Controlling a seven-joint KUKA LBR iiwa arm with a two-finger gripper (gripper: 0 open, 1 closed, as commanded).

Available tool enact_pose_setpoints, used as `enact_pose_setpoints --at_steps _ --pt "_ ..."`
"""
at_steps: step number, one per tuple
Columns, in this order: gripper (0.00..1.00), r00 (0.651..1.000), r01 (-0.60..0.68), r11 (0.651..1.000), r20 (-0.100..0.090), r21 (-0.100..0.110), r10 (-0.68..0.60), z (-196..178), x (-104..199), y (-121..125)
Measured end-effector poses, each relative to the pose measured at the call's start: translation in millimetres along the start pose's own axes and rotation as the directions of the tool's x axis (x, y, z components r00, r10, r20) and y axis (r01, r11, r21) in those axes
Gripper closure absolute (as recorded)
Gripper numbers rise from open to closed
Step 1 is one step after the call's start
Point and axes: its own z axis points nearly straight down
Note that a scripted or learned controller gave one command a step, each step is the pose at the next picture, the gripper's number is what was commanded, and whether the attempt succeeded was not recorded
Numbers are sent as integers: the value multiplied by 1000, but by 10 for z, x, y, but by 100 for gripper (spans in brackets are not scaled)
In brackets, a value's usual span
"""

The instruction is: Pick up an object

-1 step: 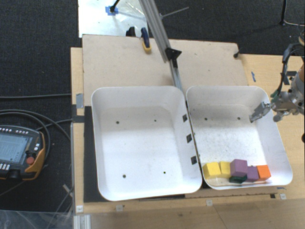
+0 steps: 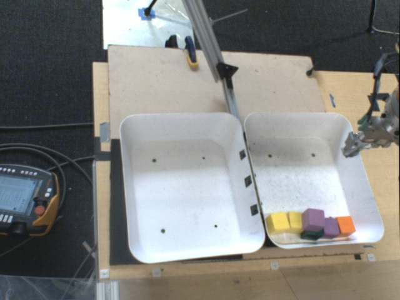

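The grey metal end effector (image 2: 351, 145) hung at the right edge of the frame over the right shallow white plastic bin's (image 2: 300, 136) rim. Small foam blocks lay clustered in that bin's lower right corner: yellow (image 2: 278, 222), purple (image 2: 313, 218), orange (image 2: 345, 225), dark green (image 2: 311, 234)

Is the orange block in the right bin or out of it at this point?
In. The orange block lies on the right bin floor at its near edge, beside a purple block.
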Motion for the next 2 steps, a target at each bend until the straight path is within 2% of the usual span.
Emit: enact_pose_setpoints --at_steps 1,2 --pt "0 1000 0 1000 0 1 0 4 0 -1" --pt "100 1000 4 1000 1 -3 -4 -110 0 10"
